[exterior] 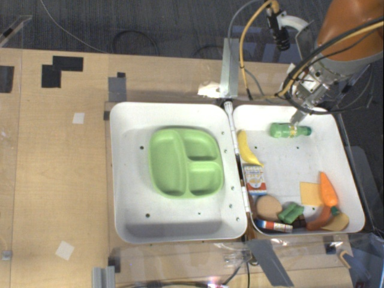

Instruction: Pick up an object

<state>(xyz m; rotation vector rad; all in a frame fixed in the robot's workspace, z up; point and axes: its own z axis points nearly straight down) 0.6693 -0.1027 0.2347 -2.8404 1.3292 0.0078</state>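
My gripper [298, 116] hangs over the back of the right bin [288, 164], its tip just above the right part of a green bottle [288, 130] that lies on its side on the bin floor. Nothing shows between the fingers. In the same bin a yellow banana [246, 148] lies along the left wall. An orange carrot [328, 189] lies near the right wall, with a yellow cheese slice [310, 193] beside it. Along the front sit a small carton [255, 179], a tan potato [268, 207], a green piece [291, 213] and a marker [276, 225].
The left bin [135, 221] holds a green divided plate [183, 162]. A metal post [227, 71] and yellow cable [245, 47] rise behind the bins' shared wall. The arm's orange band [351, 23] is at the upper right.
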